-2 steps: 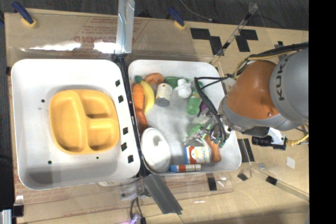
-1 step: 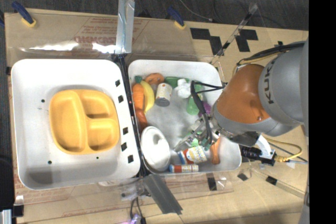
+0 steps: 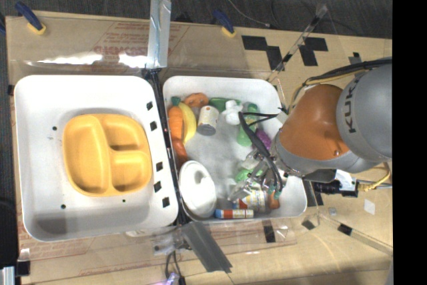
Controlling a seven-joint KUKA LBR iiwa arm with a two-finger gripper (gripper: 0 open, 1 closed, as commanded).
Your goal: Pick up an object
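The right white bin (image 3: 220, 87) holds a jumble of small objects. A carrot (image 3: 175, 125), a banana (image 3: 188, 122) and an orange-brown piece (image 3: 195, 101) lie along its left and back side. A small white cup (image 3: 207, 119) and a green-and-white bottle (image 3: 229, 107) sit at the back. A white round lidded dish (image 3: 197, 187) rests at the front left, with a red-and-white tube (image 3: 235, 213) along the front wall. My gripper (image 3: 257, 173) is down among the clutter at the bin's front right, over a small bottle (image 3: 255, 199) and green pieces.
The left bin (image 3: 40, 110) holds a yellow divided tray (image 3: 107, 151). The arm's orange band (image 3: 313, 123) and grey link (image 3: 367, 110) overhang the right bin's right wall. Cables (image 3: 257, 118) loop over the bin. Clamps and tape mark the cardboard behind.
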